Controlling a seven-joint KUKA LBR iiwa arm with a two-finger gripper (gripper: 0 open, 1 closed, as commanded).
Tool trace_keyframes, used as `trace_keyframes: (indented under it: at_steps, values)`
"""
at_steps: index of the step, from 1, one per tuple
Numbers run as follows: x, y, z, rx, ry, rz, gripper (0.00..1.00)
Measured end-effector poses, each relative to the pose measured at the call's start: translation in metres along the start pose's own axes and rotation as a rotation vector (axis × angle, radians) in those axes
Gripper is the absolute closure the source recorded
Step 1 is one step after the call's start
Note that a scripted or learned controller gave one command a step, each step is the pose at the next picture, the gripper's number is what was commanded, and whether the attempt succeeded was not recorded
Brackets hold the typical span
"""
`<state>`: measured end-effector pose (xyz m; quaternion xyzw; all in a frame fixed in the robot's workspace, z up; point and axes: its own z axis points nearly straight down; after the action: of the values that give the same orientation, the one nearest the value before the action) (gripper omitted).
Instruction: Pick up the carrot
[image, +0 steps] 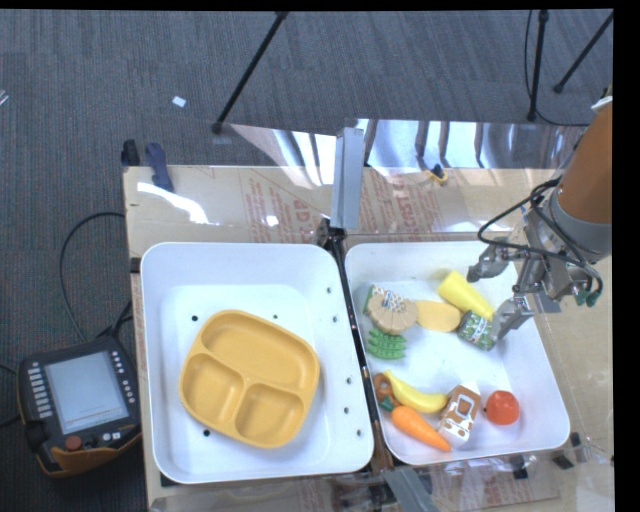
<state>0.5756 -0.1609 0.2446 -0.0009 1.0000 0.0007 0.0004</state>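
Observation:
The orange carrot (419, 428) lies flat near the front edge of the right bin (545, 375), its green top pointing left toward a banana (416, 396). A small white and brown carton (460, 414) touches its right end. My gripper (497, 293) hovers over the right bin's back right area, well behind the carrot. It is open, with nothing between its fingers. One fingertip (486, 267) sits just behind a yellow toy (465, 292). The other is by a green packet (478, 331).
The right bin also holds a red tomato (502, 407), a brown round sandwich (391, 312), a pale yellow slice (438, 316) and a green leafy piece (386, 345). A yellow compartment plate (250, 377) lies in the left bin (165, 300). Cables hang near the wrist.

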Motion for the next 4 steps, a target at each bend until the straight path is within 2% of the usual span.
trace_keyframes:
  at_steps: [1,2,3,4]
  values:
    - [-0.030,0.072,0.039,-0.002,0.003,0.074,0.00]
    - [-0.039,0.056,0.149,0.001,-0.007,0.054,0.00]
    - [-0.042,0.059,0.136,0.001,-0.015,0.048,1.00]
    - [-0.013,0.054,0.150,0.000,-0.015,0.077,1.00]
